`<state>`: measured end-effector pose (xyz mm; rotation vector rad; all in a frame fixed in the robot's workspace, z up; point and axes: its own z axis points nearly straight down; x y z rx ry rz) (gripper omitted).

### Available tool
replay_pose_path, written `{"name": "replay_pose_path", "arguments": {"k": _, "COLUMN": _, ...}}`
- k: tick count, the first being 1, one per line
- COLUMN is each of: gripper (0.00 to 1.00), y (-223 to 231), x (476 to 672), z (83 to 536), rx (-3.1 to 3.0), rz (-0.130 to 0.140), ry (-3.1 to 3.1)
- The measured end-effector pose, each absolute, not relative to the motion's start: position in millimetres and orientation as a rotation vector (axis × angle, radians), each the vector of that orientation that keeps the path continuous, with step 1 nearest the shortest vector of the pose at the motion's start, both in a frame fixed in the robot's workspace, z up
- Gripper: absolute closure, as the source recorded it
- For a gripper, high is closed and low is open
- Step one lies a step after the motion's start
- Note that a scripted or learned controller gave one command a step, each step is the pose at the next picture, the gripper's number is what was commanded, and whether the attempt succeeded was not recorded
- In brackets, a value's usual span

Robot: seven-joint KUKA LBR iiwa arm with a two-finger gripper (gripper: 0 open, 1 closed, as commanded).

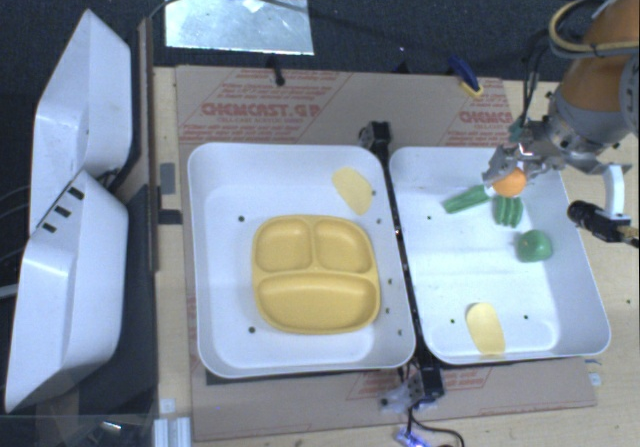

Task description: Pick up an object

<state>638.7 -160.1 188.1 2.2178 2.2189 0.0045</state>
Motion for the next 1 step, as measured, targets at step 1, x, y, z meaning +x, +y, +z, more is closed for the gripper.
{"name": "replay_pose_path", "arguments": {"k": 1, "gripper": 1.00, "y": -160.2, "x": 639.7, "z": 236.8, "rx": 2.217, "rz": 0.005, "ry": 2.219}}
